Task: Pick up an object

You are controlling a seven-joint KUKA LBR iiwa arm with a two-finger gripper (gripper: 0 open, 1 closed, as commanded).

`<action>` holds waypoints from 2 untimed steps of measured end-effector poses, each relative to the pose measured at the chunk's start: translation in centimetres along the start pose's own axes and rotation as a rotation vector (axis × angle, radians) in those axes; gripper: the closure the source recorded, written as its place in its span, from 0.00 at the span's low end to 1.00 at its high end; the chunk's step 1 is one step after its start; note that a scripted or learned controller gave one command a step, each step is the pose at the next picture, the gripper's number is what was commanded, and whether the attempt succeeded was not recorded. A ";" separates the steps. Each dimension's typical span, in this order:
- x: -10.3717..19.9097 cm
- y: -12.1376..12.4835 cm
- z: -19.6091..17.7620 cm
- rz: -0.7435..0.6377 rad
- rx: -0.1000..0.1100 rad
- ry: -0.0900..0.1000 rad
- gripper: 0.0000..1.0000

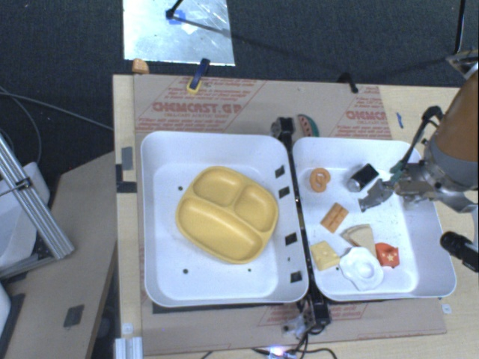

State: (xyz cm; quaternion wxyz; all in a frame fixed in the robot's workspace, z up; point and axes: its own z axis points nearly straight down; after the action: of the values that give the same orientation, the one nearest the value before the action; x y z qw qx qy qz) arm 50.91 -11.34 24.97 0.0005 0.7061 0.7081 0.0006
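Note:
The right bin (426, 223) holds several toy food pieces: an orange ring (319, 179), a black block (363, 176), an orange waffle piece (334, 217), a tan wedge (361, 236), a yellow cheese slice (325, 255), a white fried egg (361, 268) and a red piece (386, 254). My gripper (373, 197) reaches in from the right and hangs over the middle of this bin. It is just below and right of the black block and above the tan wedge. I see nothing held in it.
The left bin (161, 200) carries a yellow divided plate (227, 214). A black divider with clips (293, 223) runs between the bins. A silver sheet (178, 21) lies on the floor beyond the bench, and a metal frame (30, 208) stands at left.

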 end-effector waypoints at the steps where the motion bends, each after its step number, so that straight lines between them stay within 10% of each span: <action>1: -0.9 7.1 17.3 -0.002 0.001 -0.001 0.00; 2: -1.0 7.2 15.4 0.001 -0.003 0.000 1.00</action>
State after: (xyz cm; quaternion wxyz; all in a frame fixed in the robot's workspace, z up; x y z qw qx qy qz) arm 58.17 -12.30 9.54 0.0016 0.7063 0.7079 0.0014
